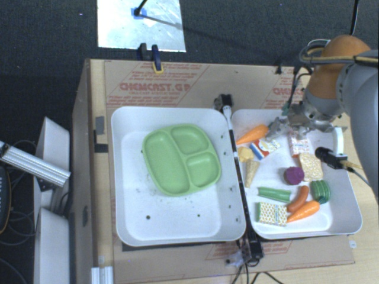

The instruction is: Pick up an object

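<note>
- grey arm with the orange band enters from the right; its two-finger claw sits low over the upper part of the right shallow white bin.
- claw state: cannot tell, the tips are small and blurred against the bin floor. nothing seen between them, so no hold is claimed.
- nearest candidate: the orange toy carrot, lying just left of the claw and slightly below it in the picture. its long axis runs on a slant, thick end up toward the claw, tip pointing down-left toward the divider.
- just below the claw: a small white packet with red and blue print; it appears to touch the carrot's lower side, so crowding is a risk.
- below and right of the claw: a round purple plastic ball and a beige cracker-like square.
- far left of the claw, in the other bin: a pale green divided plastic tray, well apart.
- judgement: pick not yet made; a short shift left, closing across the carrot's axis, looks the likeliest route.
</note>
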Motion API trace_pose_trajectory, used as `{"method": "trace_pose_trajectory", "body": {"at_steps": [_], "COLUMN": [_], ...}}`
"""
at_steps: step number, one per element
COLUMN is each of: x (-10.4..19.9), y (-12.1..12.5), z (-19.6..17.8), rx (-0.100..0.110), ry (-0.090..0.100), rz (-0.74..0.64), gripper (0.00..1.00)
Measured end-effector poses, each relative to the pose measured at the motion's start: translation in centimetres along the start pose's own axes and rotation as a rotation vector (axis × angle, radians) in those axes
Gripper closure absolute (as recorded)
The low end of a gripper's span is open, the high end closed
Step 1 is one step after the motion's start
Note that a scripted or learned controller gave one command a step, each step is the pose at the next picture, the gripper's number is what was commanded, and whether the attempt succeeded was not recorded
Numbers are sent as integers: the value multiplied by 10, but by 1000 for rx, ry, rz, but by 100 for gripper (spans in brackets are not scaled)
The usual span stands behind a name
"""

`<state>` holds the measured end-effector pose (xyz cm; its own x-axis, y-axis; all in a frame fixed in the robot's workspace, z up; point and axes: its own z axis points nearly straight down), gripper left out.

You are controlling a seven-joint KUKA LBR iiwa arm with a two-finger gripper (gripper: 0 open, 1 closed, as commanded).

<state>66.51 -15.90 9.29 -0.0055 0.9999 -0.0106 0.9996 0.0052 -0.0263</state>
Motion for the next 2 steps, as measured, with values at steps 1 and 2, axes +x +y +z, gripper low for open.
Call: {"method": "trace_pose_trajectory", "body": {"at_steps": [1, 2], "x": [1, 0], "y": [0, 0], "z": [0, 0], "rx": [-1, 0], "ry": [-2, -1], "rz": [0, 0], "gripper": [0, 0]}}
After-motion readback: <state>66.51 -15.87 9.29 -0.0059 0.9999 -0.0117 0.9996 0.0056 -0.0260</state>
